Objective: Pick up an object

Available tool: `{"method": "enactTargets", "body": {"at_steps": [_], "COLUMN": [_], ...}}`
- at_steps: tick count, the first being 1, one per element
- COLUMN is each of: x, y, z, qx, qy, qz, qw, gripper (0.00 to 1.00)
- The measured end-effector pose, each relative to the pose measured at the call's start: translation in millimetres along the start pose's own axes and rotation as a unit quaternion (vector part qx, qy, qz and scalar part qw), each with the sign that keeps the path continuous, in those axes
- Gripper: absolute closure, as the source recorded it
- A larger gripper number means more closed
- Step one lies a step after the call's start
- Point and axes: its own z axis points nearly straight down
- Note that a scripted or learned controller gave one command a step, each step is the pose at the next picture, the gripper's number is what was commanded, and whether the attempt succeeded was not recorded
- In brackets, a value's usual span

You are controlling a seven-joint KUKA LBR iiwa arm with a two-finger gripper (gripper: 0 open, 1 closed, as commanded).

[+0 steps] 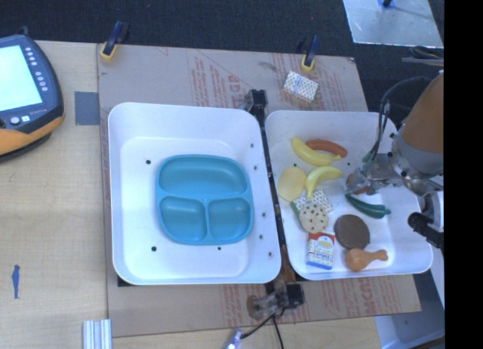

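In the right bin (423, 264), near its right edge, the gripper (364, 183) hangs over toy food: two bananas (315, 160), one drumstick (364, 257), one carton (321, 250). Jaw state unclear. Carton print is unreadable.

Two white bins (121, 189), two bananas (311, 151), one blue tray (204, 198)

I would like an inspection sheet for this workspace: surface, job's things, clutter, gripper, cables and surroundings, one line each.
Surface: wooden bench under a cardboard sheet held by clamps.
Job's things: right bin holds toy foods, among them bananas, a green pepper, a drumstick.
Clutter: blue divided plate in the left bin; small packet lying outside the bins.
Gripper: gripper low over the right bin, beside the pepper.
Cables: cable at the front edge.
Surroundings: control pendant at left.
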Motion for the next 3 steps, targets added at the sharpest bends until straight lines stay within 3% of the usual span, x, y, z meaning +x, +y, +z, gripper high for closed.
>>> {"method": "enactTargets", "body": {"at_steps": [1, 2, 3], "x": [79, 100, 153], "y": [51, 26, -2], "z": [-14, -159, -139], "qx": [-0.002, -0.003, -0.001], "qy": [0.001, 0.001, 0.001], "qz": [0.001, 0.003, 0.002], "qw": [1.0000, 1.0000, 1.0000], "gripper": [1.00, 1.00, 1.00]}}
